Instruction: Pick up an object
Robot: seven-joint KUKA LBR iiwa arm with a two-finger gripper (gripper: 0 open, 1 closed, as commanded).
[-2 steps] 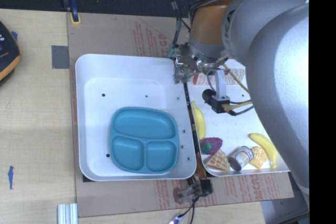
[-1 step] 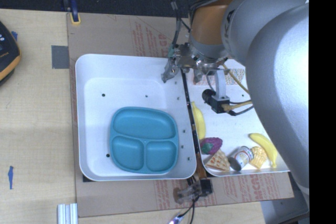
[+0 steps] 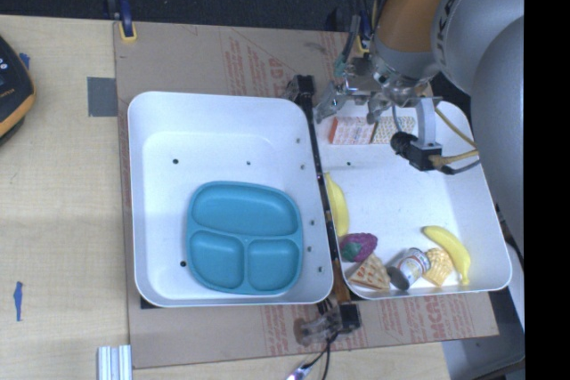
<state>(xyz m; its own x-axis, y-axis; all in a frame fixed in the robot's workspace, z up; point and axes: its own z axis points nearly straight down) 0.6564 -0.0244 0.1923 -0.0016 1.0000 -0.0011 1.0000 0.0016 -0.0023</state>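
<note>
My gripper (image 3: 349, 109) hangs over the far end of the right bin (image 3: 463, 191), open, with nothing between its fingers. Just below it lies a flat red-and-white box (image 3: 354, 133) against the bin's far wall. A yellow banana (image 3: 337, 204) lies along the bin's left wall. At the near end sit a purple bunch of grapes (image 3: 359, 245), a sandwich wedge (image 3: 370, 274), a small can (image 3: 409, 268), a tan cracker (image 3: 436, 266) and a second banana (image 3: 450, 250).
The left bin (image 3: 151, 191) holds a blue divided plate (image 3: 243, 237). The grey arm with its orange band (image 3: 419, 4) and a black cable fitting (image 3: 419, 152) overhang the right bin's far right. A yellow-black device (image 3: 11, 89) lies at the left edge.
</note>
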